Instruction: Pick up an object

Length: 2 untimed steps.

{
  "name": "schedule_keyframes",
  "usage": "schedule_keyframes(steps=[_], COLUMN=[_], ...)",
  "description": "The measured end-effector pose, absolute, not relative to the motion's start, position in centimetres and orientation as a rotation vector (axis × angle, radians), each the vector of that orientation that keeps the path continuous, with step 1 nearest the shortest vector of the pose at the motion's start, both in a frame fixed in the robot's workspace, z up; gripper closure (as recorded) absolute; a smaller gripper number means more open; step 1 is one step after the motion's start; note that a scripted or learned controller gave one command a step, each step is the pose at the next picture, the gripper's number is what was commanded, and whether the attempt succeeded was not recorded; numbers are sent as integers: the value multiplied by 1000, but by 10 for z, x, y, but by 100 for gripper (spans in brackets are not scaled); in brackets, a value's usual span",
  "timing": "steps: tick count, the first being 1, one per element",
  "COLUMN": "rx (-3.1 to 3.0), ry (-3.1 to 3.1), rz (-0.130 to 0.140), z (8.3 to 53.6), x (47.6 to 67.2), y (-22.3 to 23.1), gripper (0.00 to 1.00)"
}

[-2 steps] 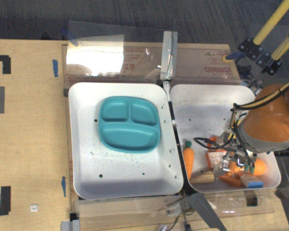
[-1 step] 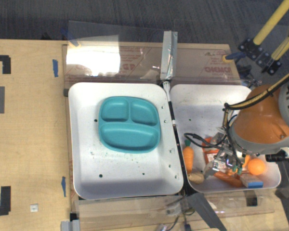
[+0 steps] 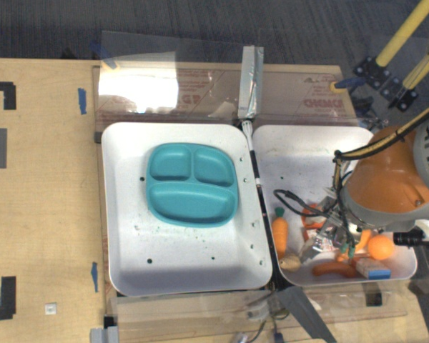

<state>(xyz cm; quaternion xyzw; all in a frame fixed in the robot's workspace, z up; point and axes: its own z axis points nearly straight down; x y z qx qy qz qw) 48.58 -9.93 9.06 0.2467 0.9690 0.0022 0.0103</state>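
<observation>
- Enters from the right as a bulky rounded arm [image 3: 407, 184], broad glossy orange band [image 3: 386, 181] over most of the visible housing.
- Carries a pale grey ring beneath the orange, edging the wrist.
- Shows part of a dark letter on the pale casing at the far right edge.
- Trails thin black cables [image 3: 357, 152] looping from the housing toward the wrist, another black loop [image 3: 293, 200] curling out to the left.
- Ends in a gripper [image 3: 327, 236] of dark and silvery metal parts, small and cluttered, details too fine to separate.
- Bears a white fitting with a short dark stub [image 3: 415, 239] low on the right side.
</observation>
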Motion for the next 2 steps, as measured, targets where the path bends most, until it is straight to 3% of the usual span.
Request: schedule_keyframes(steps=[1, 2], rx=[1552, 1139], ry=[2709, 2918], rz=[10, 0], z=[90, 148], x=[485, 549], y=[-121, -152], gripper=[0, 0])
